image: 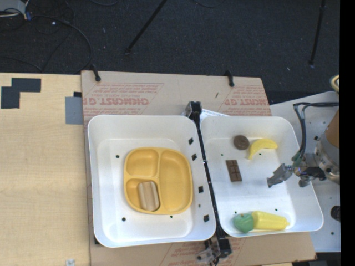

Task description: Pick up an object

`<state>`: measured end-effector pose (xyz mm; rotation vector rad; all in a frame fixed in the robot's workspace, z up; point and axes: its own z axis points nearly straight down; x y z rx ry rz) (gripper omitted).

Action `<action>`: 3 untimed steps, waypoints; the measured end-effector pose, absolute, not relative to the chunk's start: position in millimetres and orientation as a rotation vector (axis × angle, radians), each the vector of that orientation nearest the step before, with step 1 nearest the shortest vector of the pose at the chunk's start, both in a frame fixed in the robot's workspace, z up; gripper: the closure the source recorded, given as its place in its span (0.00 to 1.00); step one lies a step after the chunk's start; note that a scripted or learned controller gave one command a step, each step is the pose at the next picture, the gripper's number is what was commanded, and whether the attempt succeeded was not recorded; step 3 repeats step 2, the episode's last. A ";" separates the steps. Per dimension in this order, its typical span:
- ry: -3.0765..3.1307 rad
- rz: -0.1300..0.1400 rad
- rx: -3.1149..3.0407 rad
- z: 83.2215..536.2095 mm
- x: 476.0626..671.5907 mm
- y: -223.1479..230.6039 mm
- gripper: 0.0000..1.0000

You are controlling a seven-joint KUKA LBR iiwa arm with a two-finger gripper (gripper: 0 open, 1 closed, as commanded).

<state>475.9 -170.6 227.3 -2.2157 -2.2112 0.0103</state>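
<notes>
A yellow divided plate (161,179) is seen in the left bin (105,204), a tan block (148,195) lying in its lower-left compartment; in the right bin (302,204) are spread a brown disc (241,142), a banana (262,146), a chocolate bar (234,170) and, at lower centre, a corn cob (262,221); the claw (277,177) is placed mid-right, empty; whether released or clenched cannot be told.

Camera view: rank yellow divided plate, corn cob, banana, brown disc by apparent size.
1. yellow divided plate
2. corn cob
3. banana
4. brown disc

The banana and disc lie slightly farther from the camera, but the gaps look clear enough.
</notes>
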 end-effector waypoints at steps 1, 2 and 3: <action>-2.219 0.003 -2.219 231.1 478.0 -170.6 0.00; -2.216 0.006 -2.216 187.2 479.0 -172.9 0.00; -2.216 0.006 -2.216 187.2 479.0 -172.9 0.00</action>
